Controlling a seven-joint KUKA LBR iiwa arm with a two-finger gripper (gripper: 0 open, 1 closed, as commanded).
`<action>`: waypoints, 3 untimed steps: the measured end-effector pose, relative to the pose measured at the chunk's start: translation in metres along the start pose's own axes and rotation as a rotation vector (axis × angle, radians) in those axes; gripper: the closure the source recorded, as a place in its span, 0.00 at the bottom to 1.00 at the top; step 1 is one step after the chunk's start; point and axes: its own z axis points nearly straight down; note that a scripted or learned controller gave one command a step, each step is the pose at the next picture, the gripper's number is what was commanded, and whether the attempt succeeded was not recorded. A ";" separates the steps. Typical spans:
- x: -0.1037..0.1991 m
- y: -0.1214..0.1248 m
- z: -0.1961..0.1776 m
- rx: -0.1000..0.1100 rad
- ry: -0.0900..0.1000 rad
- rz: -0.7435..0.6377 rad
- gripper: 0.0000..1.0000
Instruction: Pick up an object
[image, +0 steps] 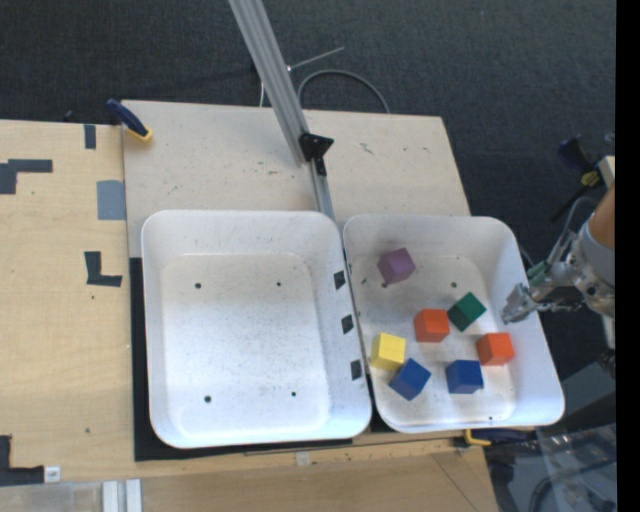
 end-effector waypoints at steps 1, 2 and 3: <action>0.000 0.000 -0.003 0.005 0.002 0.000 1.00; 0.064 0.010 -0.003 0.006 0.004 -0.006 1.00; 0.107 0.019 0.002 0.007 0.004 -0.004 1.00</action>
